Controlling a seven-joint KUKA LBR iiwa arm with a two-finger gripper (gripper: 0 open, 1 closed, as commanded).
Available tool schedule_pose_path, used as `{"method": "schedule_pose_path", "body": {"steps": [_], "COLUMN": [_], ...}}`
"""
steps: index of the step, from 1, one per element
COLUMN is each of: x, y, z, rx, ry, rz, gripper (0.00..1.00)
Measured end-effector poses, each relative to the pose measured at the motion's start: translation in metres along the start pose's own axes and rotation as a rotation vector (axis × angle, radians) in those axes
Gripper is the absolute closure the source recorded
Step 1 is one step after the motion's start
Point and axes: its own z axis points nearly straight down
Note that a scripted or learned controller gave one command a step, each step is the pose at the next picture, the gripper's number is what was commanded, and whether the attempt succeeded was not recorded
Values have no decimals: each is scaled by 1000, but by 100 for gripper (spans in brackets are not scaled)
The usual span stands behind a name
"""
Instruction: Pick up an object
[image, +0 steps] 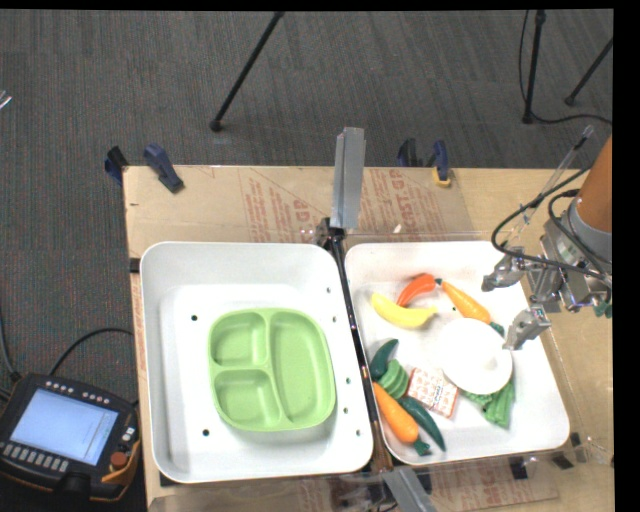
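**Operator:** I'm watching the hand (520, 305) hanging over the right bin (556, 400), near that bin's right wall. Its two fingers are standing apart and nothing is sitting between them.

**Colleague:** What is it going for?

**Operator:** I'm judging the white round plate (477, 360), since the lower finger (523, 328) is hovering just beside its upper right rim. The plate is lying flat near the middle of the right bin, resting partly on a green leafy piece (501, 403).

**Colleague:** And what are you worrying about?

**Operator:** Mostly the plate being flat and wide. I'm expecting the fingers to slide over its face or only nudge the rim, so the grasp could close on air. The clutter is also bothering me: the orange pepper (467, 300) and the yellow banana (402, 311) are lying just beside the plate toward the bench's back edge, and the carrot (397, 413), the cucumber (394, 373) and a small red-patterned packet (434, 390) are crowding its left side.

**Colleague:** So a push could scatter them?

**Operator:** Yes, or the hand could be catching the bin wall, being so near it. The green divided tray (271, 370) in the left bin (170, 300) is sitting well apart from all this.
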Motion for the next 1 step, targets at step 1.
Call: {"method": "schedule_pose_path", "body": {"steps": [1], "x": [-37], "y": [12], "z": [128], "rx": [-2], "ry": [11], "rz": [222], "gripper": [0]}}
